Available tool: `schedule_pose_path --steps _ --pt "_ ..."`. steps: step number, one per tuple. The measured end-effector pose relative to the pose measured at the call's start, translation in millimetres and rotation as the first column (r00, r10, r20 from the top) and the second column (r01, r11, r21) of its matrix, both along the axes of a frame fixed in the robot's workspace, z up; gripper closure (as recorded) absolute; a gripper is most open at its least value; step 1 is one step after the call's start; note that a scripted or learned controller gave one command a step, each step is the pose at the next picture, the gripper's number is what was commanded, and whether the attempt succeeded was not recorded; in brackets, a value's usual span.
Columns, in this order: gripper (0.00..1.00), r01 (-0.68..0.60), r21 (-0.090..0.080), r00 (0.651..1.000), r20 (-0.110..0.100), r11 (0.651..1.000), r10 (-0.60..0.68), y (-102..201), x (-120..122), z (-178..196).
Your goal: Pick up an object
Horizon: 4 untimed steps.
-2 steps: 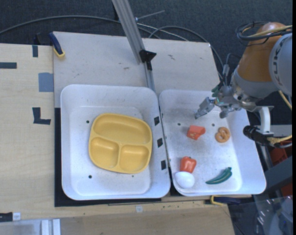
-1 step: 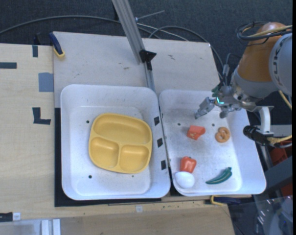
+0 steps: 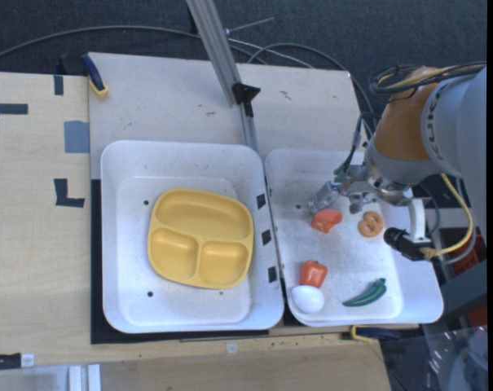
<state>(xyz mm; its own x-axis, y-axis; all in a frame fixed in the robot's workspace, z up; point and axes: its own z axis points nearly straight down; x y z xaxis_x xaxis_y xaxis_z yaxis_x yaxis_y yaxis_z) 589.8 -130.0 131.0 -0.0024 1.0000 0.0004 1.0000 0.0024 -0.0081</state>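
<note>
The tool [image 3: 337,199] is being held directly above the red-orange toy piece [image 3: 326,220], which is lying just below-left; its finger state cannot be told.

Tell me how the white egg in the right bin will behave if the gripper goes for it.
The white egg looks smooth and rounded, so it probably slips or rolls. It sits in the right bin corner touching the red pepper, likely crowding the fingers.
</note>
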Motion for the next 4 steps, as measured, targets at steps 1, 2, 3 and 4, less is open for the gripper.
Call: schedule_pose_path --steps 1,2,3,4 --pt "0.0 0.001 -0.002 1.0 0.007 1.0 -0.001 0 0 -44" --pt "1.0 -0.001 -0.001 1.0 0.007 1.0 0.001 1 0 -32" --pt "1.0 0.0 -0.001 1.0 0.013 1.0 0.0 5 2 31" --pt "1.0 0.001 -0.002 1.0 0.012 1.0 -0.001 -1 8 76"
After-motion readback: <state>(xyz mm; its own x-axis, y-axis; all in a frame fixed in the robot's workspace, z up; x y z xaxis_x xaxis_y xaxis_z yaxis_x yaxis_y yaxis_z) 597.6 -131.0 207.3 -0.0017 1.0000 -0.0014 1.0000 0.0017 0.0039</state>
